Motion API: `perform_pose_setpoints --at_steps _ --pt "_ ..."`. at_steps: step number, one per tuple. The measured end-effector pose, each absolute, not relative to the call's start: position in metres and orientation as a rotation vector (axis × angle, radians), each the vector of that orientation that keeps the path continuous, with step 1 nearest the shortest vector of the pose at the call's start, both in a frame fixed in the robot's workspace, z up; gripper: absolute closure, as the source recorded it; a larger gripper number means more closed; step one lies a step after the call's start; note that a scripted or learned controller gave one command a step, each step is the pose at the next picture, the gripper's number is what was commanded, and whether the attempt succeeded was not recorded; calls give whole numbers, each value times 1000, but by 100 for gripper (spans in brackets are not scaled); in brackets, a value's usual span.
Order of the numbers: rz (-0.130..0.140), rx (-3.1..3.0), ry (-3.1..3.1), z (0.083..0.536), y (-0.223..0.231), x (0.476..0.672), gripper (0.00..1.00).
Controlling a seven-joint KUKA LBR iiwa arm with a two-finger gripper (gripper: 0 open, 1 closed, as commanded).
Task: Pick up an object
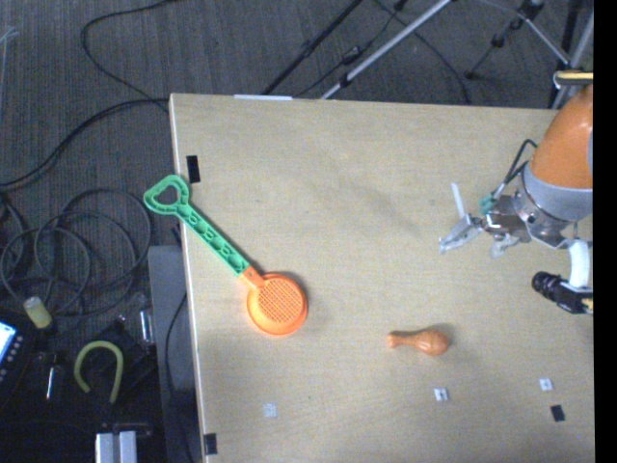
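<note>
gripper (455, 222) spread, holding nothing, near tabletop (337, 162) right edge | sieve (231, 259) at left edge, long axis diagonal, green handle toward far-left corner, orange head inward | orange drumstick toy (420, 340) near front, lying across | arm cut off at right

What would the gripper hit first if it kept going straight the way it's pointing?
Probably only the bare tan board. The gripper points left, passing above the orange drumstick-shaped toy and the green-handled sieve; depth is unclear.

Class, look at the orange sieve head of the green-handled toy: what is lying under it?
The sieve toy lies flat on the tan bench surface, which shows all around its head. Whatever is directly beneath the orange mesh is covered, so anything small there cannot be seen.
</note>
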State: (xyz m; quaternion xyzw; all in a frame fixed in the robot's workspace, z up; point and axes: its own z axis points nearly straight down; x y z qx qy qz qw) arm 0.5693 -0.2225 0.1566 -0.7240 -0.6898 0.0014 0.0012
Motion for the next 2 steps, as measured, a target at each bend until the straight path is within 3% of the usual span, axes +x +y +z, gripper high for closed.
perform_pose_setpoints --at_steps 1,2 --pt "4 -2143 -2298 97 -207 619 0" --pt "3 -2084 -2352 84 -183 669 0"
